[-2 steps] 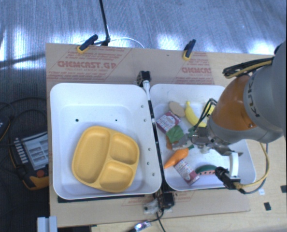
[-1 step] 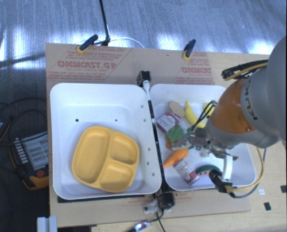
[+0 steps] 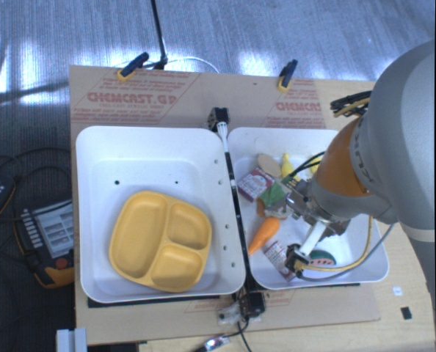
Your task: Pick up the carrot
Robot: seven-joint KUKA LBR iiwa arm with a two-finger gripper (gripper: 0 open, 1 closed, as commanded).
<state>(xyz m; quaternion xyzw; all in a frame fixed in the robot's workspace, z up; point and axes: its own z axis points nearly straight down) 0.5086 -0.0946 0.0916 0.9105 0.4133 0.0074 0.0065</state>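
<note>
- Tapered orange toy carrot point(image 3: 264, 233) lying just beside claw point(image 3: 286, 205), on its lower-left side.
- Can't tell if claw spread or pinching from this angle.
- Probably hovering close to line up the grab.

I see an orange tapered carrot point(image 3: 264, 233), a mustard-yellow three-compartment plastic plate point(image 3: 161, 240), a plain white shallow plastic left bin point(image 3: 130, 152), a matching white right bin point(image 3: 251, 147), and a tan cardboard sheet point(image 3: 130, 86) with red lettering.
</note>
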